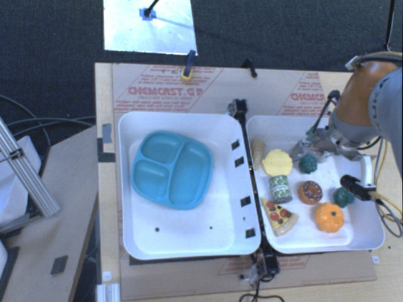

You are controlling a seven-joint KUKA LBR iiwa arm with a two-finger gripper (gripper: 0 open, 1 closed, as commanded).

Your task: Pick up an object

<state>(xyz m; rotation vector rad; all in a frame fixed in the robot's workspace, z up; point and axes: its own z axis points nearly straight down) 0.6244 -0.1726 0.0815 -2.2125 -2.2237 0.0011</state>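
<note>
Dark carpet surrounds our bench [164, 83]. We see our gripper [306, 151] low in the right bin [365, 234], beside a teal ball [308, 163]; whether it is grasping anything, we cannot tell. Left of the ball lies a yellow disc [277, 162].

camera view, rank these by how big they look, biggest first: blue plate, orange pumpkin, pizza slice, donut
1. blue plate, by far the largest
2. pizza slice and orange pumpkin: they look about alike, the slice longer and the pumpkin rounder, so I won't rank them
3. donut, the smallest
</note>
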